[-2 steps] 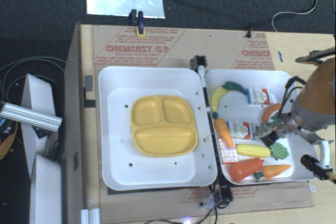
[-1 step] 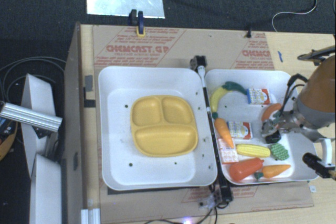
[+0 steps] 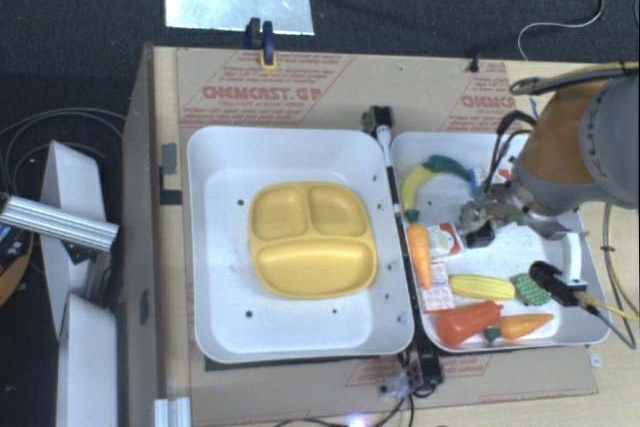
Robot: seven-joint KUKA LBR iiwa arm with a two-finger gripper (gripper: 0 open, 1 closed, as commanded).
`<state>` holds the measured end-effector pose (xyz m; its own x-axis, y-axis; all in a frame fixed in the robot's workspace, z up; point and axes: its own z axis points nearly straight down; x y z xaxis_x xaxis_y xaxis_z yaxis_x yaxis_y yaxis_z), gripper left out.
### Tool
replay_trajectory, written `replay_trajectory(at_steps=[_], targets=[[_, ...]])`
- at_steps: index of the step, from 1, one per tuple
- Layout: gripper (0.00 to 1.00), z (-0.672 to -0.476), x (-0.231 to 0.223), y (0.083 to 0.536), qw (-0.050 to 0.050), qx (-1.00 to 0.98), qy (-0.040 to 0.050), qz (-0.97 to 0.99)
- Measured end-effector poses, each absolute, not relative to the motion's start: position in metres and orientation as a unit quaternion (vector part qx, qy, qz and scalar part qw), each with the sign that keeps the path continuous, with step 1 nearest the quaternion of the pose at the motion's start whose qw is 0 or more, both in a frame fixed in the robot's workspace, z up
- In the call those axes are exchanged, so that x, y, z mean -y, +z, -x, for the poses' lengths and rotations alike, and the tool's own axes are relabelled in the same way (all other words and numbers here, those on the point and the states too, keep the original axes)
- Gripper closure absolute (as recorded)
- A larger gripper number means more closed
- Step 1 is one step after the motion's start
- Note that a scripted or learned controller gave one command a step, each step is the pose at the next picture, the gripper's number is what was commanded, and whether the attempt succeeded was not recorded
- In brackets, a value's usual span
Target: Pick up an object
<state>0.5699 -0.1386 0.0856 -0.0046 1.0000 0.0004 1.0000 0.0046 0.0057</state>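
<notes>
Toys crowd the right bin (image 3: 600, 335): banana (image 3: 415, 183), carrot (image 3: 419, 255), corn (image 3: 482, 288). The end effector (image 3: 478, 218) hangs low among them, center right, presumably hunting a grasp; its spread I cannot tell.

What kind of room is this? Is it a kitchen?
Probably a robot lab, not a kitchen. A grey robot arm reaches over two white bins, the food in them looks like toys such as a corn cob, and cables lie around.
</notes>
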Motion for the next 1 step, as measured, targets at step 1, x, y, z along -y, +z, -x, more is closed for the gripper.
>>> replay_trajectory(at_steps=[1], targets=[[1.00,-0.5361,0.1524,0.1625,0.002,-0.708,0.0008,-0.707]])
